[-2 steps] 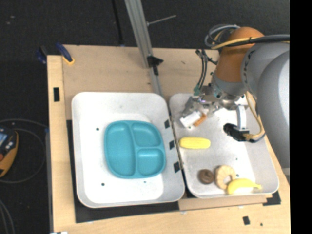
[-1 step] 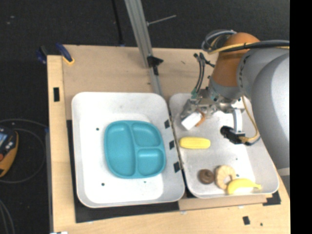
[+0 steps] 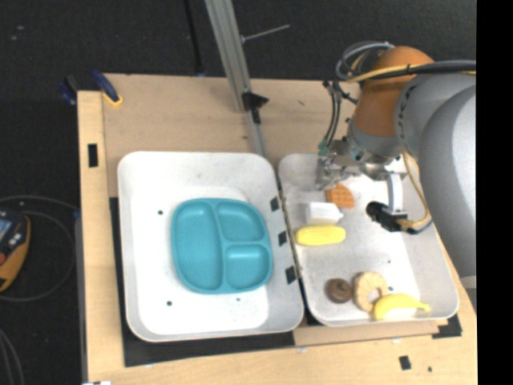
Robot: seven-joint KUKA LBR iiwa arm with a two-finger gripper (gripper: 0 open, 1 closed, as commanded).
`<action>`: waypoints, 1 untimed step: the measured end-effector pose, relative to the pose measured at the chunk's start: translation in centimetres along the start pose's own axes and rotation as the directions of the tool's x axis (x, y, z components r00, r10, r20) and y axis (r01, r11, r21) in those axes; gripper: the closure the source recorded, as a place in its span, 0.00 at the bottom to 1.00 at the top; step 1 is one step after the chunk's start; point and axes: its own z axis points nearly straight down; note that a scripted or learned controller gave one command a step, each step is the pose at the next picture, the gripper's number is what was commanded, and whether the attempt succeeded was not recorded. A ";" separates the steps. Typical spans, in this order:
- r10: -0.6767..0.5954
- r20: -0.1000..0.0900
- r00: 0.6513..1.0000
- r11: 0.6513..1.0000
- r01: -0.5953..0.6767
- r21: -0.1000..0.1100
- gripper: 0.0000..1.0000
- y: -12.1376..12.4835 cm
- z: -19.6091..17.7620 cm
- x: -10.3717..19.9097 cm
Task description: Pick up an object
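Note:
My gripper (image 3: 330, 176) hangs over the far left part of the right bin (image 3: 417, 255), just above an orange waffle-like piece (image 3: 342, 196). A white block (image 3: 324, 212) lies close in front of it, with a yellow oblong piece (image 3: 321, 236) below that. Near the bin's front edge lie a brown disc (image 3: 338, 290), a tan round piece (image 3: 369, 288) and a yellow banana (image 3: 400, 306). Nothing shows between the gripper's tips.
The left bin (image 3: 144, 183) holds a turquoise divided plate (image 3: 221, 245). A grey metal post (image 3: 232, 54) rises behind the bins. The arm's grey body (image 3: 449, 151) covers the right bin's far right side.

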 end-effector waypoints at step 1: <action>-0.003 -0.008 1.000 1.000 0.004 0.014 1.00 0.2 -6.0 -1.0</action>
